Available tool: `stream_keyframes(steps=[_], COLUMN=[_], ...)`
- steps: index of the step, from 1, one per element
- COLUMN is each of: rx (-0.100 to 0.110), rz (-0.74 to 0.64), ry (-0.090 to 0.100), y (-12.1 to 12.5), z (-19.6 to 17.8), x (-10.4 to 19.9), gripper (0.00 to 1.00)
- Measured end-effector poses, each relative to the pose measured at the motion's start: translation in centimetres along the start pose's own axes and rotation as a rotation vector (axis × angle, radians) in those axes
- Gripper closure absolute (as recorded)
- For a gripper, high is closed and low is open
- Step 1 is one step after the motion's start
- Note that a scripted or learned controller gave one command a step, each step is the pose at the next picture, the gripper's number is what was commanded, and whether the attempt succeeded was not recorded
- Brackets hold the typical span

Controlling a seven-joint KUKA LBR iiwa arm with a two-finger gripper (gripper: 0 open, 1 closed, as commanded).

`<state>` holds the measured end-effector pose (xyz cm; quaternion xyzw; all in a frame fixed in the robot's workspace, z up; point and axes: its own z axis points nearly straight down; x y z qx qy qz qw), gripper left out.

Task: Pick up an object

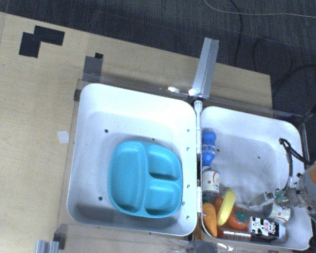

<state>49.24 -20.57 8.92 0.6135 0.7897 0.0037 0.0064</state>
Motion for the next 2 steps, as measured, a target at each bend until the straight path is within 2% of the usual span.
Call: stream_keyframes(steps=[1, 2], rx=[-0.001, 0.012], rz=[-0.003, 0.063], ry=[0.002, 0.003], y=[0.2, -0.2], z=[-0.9, -15.2], x=[0.1, 0.0], gripper=[1.0, 1.0])
